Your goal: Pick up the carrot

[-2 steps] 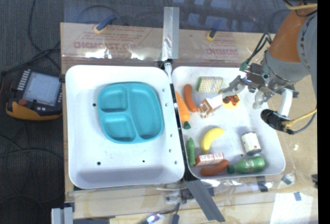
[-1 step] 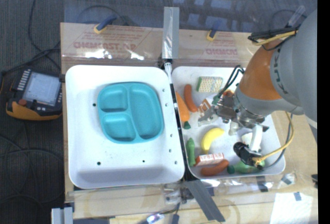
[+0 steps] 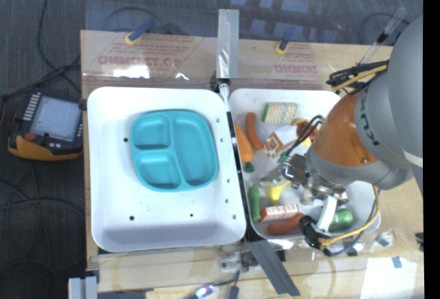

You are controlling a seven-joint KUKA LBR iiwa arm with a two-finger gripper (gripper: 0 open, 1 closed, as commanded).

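The carrot (image 3: 242, 144) is a slim orange piece with a green end. It lies along the left wall of the right bin (image 3: 236, 106), pointing towards the near side. Beside it on the right lies a reddish sausage (image 3: 254, 130). My gripper (image 3: 302, 174) hangs low over the middle of the right bin, below the arm's orange band (image 3: 344, 143). It is to the right of the carrot and apart from it, over a pile of toy food. Nothing shows between it and the carrot except a small carton (image 3: 273, 145).
The left bin (image 3: 110, 215) holds a teal divided plate (image 3: 175, 150). Around the gripper in the right bin lie a waffle-like square (image 3: 280, 112), a yellow piece (image 3: 275, 191), a green cucumber (image 3: 254, 203), a red and white box (image 3: 282, 211), a brown sausage (image 3: 280, 225) and a green can (image 3: 342, 218).
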